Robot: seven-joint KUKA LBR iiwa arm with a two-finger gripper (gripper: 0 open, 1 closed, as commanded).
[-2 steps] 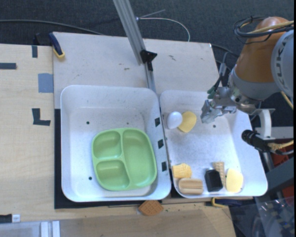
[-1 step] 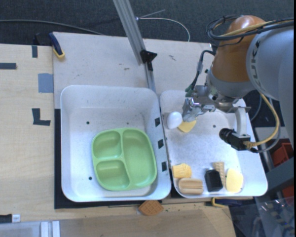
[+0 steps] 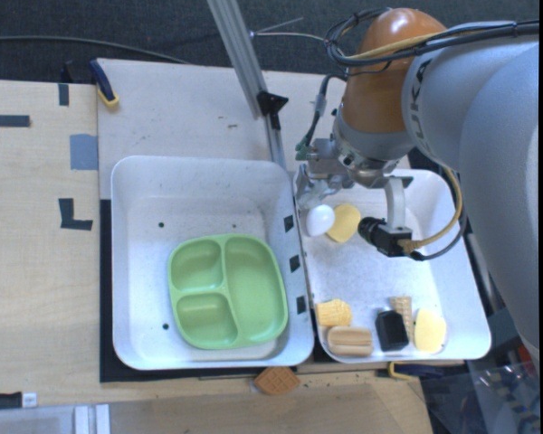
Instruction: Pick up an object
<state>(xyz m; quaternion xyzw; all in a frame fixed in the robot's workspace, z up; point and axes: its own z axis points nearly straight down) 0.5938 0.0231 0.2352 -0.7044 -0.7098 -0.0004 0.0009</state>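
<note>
Pale wooden bench; smooth green sectioned plate (image 3: 227,290) in left bin (image 3: 131,242); end effector (image 3: 319,188) grip state unclear.

No legible txt, labels or nos. anywhere.

A: How is the scene lit for you?

B: You get bright, even light from overhead. The two white bins (image 3: 127,242) read almost overexposed, their floors washed to a pale, speckled white, and the bench (image 3: 36,269) at the left edge looks flat and creamy.

A: Where do you find shadows?

B: They are soft and short. You see a faint one under the green tray (image 3: 228,290), along its near edge, and a darker patch beneath the arm (image 3: 471,89) at the right bin's far edge.

A: Glare or blur?

B: The orange band (image 3: 389,61) carries a broad sheen. You will notice mild softness overall; the big grey arm casing at the right is least sharp, and small items at the right bin's near edge lack fine detail.
</note>
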